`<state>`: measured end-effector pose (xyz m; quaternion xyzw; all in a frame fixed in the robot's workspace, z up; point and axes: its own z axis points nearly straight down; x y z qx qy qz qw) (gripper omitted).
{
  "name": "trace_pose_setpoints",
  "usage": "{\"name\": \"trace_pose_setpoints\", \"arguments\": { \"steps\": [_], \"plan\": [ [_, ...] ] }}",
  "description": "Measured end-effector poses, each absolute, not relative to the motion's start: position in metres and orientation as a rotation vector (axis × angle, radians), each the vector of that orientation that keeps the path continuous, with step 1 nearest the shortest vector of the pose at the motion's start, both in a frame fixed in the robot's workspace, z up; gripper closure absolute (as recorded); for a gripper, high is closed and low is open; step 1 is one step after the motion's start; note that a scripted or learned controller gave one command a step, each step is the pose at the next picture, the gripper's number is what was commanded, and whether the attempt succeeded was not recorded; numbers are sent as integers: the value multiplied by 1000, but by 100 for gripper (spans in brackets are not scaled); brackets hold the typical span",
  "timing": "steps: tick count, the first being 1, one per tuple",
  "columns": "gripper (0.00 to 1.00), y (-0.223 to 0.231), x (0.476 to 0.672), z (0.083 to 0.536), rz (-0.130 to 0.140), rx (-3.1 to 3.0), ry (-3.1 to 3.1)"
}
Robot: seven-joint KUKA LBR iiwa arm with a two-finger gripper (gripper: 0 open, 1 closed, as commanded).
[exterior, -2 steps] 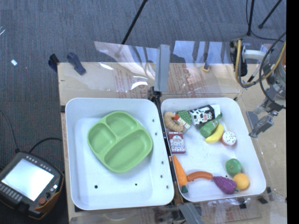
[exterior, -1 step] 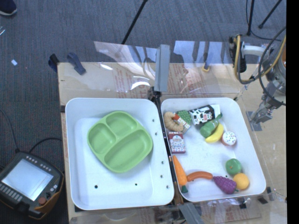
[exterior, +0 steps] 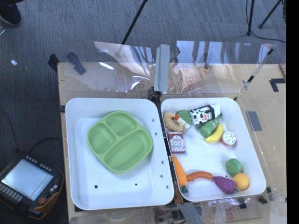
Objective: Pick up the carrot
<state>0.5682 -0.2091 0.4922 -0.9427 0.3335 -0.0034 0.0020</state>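
Observation:
The carrot, orange with a green stub at its near end, lies along the left wall of the right bin, near the front left corner. Its tip points away from the front edge. A reddish-orange sausage lies just to its right, close to the green stub.
The right bin also holds a purple grape bunch, an orange, a green apple, a banana, a cupcake, a milk carton, a small red box and a pretzel. A green divided plate sits in the left bin.

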Motion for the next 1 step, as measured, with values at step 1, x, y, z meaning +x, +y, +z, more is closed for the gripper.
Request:
{"name": "trace_pose_setpoints", "arguments": {
  "steps": [1],
  "plan": [
    [100,-204,540,386,17,-3013,860]
  ]
}}
